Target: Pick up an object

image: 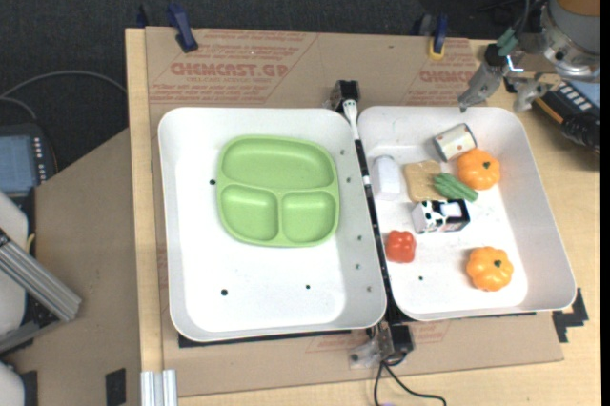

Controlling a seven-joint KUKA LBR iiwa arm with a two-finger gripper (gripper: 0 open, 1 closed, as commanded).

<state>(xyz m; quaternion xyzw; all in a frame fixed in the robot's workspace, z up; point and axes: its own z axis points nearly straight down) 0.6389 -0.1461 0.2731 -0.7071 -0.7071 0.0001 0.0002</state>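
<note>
Lower pumpkin [490, 268] lies well apart from tool [474, 93].

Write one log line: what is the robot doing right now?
pincer: above right bin's far edge | holding: nothing seen | toys: in right bin | green tray: left bin

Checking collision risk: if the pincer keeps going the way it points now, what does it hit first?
Likely the small can lying at the right bin's far edge; the pincer points down-left toward it. Height is unclear.

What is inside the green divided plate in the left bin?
Nothing shows inside the green divided plate: all three of its compartments look bare. It lies flat in the left bin, so the patch of bin floor beneath it is covered and cannot be seen.
</note>
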